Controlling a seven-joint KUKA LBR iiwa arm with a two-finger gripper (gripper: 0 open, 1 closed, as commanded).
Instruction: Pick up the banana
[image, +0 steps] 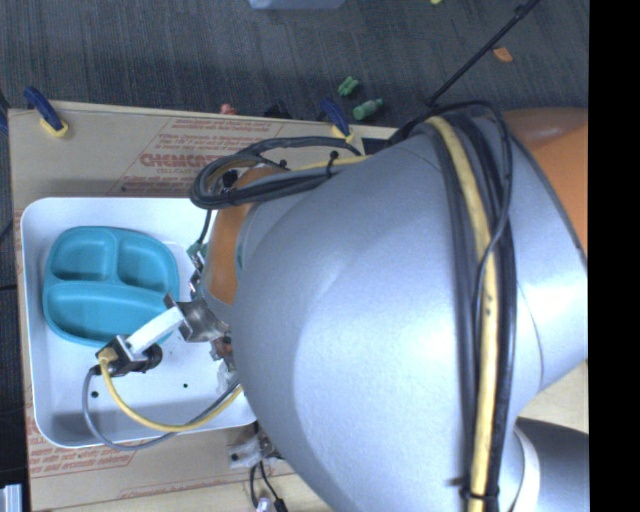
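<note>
The left white bin holds a blue divided tray, lying flat in its left part. Just right of the tray, the tool sits low over the same bin, probably placed there for a grasp. How far open it is cannot be told. The grey arm covers most of the bench, so the banana's place cannot be told either.

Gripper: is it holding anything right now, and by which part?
Cannot be told: the grey arm covers most of the gripper, low in the white bin beside the blue tray.
</note>
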